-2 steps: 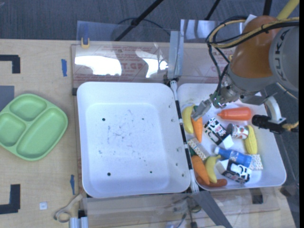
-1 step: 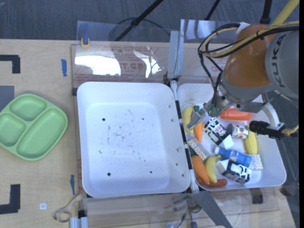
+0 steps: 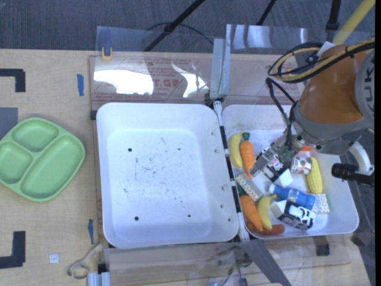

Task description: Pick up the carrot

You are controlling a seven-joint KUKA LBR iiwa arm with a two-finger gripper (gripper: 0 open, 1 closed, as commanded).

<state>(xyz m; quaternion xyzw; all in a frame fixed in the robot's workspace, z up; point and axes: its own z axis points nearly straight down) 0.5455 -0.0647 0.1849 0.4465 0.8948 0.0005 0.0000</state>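
An orange carrot (image 3: 246, 155) with a green top lies in the right bin (image 3: 345, 219) near its left wall, beside a yellow banana (image 3: 236, 150). A second orange carrot (image 3: 251, 213) lies lower down by the bin's front left corner. My gripper (image 3: 268, 167) hangs low over the right bin, just to the right of the upper carrot. Its fingers stand open with nothing between them. The grey and orange arm (image 3: 330, 94) covers the bin's back right part.
The right bin also holds a banana (image 3: 265, 211), another banana (image 3: 314, 175), a blue bottle (image 3: 293, 195), a black-and-white item (image 3: 296, 215) and small packets. The left bin (image 3: 119, 159) sits alongside. A green divided plate (image 3: 39, 158) rests at far left.
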